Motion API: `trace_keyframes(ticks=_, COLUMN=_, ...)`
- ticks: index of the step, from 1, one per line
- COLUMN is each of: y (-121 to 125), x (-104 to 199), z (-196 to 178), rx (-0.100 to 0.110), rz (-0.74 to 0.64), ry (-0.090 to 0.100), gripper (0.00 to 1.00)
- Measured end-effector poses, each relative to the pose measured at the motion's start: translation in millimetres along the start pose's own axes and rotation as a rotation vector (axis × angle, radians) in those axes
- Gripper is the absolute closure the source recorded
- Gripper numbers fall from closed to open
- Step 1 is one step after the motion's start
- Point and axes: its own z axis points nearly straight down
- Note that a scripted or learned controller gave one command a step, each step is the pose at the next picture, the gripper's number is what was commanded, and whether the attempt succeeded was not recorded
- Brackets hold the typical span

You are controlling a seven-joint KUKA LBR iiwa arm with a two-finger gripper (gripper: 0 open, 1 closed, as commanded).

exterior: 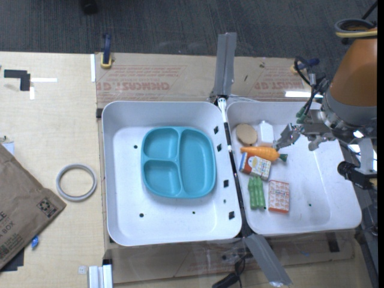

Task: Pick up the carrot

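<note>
Far left of the frame: a ring of tape point(76, 181) lying flat on the bench, with a brown cardboard box point(21, 212) in the lower-left corner.

Left of centre: a white bin point(114, 179) holding a teal divided plate point(179, 161), three compartments, lying flat.

Right of centre: a second white bin point(312, 212), touching the first along the middle divider. Clustered in its left half: a round tan disc point(246, 134) and a small white carton point(264, 131) at the top; the carrot point(261, 152) just below, lying on its side, orange body pointing left, green tip to the right; under it a small printed packet point(257, 167), then a green bean pod point(256, 192) and a red-and-white packet point(278, 196).

Upper right: the gripper point(288, 138), reaching in from the right edge, tilted down to the left, tips just above and right of the carrot's green end. Fingers slightly parted, nothing between them. Contact with the carrot impossible to judge.
</note>
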Motion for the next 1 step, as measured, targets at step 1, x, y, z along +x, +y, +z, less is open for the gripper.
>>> trace_keyframes(ticks=1, y=35.9, x=9.7, z=101.1, rx=0.000, rz=-0.047, ry=0.000, gripper=0.00)
